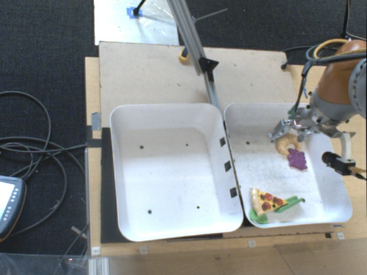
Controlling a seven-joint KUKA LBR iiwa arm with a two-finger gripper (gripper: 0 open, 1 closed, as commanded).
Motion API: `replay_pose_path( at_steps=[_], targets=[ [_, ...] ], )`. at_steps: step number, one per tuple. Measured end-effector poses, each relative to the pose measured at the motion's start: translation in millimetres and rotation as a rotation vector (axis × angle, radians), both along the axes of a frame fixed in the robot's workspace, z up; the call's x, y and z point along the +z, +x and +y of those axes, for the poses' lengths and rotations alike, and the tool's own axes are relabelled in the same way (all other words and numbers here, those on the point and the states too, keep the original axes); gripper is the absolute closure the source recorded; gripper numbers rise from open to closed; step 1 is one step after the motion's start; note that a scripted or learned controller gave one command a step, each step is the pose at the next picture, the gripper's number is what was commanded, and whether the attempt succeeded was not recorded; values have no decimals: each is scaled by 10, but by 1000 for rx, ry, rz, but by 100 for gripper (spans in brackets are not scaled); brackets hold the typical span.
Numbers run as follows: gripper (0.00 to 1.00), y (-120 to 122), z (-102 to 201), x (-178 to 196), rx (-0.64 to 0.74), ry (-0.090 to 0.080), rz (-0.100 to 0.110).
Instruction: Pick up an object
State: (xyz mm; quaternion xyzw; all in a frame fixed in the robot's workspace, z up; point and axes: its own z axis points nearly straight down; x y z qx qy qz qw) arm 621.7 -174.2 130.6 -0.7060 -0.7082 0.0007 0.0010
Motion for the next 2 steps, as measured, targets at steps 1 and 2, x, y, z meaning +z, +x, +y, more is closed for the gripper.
replay_pose_path(
  at_steps=[1,2],
  targets=[
    [0,0,7,-419,0,0,0],
    [100,19,0,-281,0,-1,-7]
  ],
)
